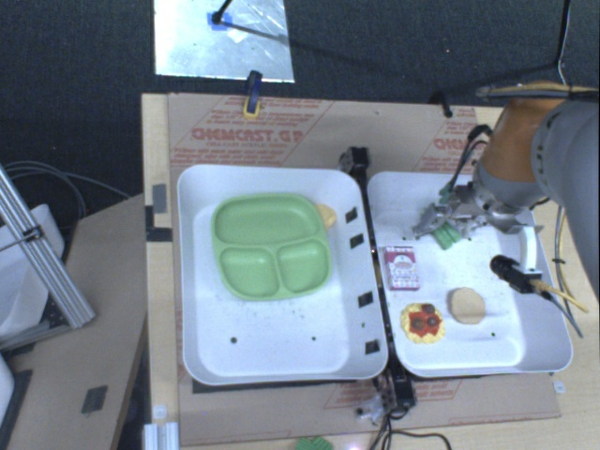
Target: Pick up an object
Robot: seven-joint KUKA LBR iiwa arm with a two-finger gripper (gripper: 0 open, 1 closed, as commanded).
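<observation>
My gripper (439,220) hangs low over the upper middle of the right bin (544,350), on the arm that comes in from the right. A small green object (447,236) lies directly beneath and partly behind it, and I cannot see whether the two touch. Further toward the front of this bin lie a red and white packet (402,268), a round yellow toy pizza with red spots (422,322) and a tan bread roll (466,305).
The left bin (202,345) holds a green divided plate (272,245), with a small yellow object (325,216) peeking out at its right edge. A raised divider with black clips (367,251) separates the bins. A foil sheet (223,26) lies beyond the bench.
</observation>
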